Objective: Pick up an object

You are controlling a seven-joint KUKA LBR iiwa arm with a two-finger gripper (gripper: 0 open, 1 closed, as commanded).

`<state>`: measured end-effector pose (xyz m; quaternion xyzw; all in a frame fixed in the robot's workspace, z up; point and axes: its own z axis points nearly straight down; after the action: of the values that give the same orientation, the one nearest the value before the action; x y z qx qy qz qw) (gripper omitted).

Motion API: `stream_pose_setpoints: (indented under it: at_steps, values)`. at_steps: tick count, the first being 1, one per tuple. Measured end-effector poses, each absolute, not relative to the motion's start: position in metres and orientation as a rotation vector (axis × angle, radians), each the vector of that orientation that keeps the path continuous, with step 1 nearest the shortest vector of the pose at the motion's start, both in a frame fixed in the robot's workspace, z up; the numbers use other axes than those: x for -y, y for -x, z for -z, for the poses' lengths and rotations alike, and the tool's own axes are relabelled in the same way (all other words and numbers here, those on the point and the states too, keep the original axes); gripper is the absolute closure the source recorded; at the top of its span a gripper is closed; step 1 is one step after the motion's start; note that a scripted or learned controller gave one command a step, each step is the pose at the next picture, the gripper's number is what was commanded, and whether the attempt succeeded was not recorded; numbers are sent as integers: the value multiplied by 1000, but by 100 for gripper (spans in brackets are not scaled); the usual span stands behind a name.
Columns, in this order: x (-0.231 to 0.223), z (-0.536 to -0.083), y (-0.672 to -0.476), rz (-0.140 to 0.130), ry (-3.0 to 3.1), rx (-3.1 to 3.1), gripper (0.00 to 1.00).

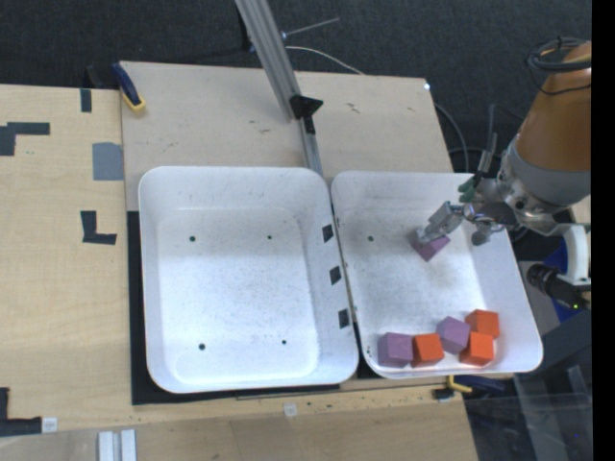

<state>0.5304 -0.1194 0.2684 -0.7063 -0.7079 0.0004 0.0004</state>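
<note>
My gripper [454,238] hangs over the upper middle of the right bin [384,200], and it is open, with its two fingers spread apart. A small purple block [431,247] sits at the tip of the left finger [440,223], touching or just under it rather than between the two. Along the bin's front edge lies a cluster of blocks: a purple one [394,349], an orange one [428,350], a purple one [453,333] and two orange ones [483,323] [478,350].
The left bin [154,257] stands beside the right one, their rims touching in the middle. A slanted metal rail [274,56] crosses the back of the bench above the bins. Cables run at the right behind the arm.
</note>
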Motion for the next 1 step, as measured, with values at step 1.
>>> stream_pose_setpoints:
  at_steps: [1]
  values:
    - [168,-125,-595,-6,2222,2223,0]
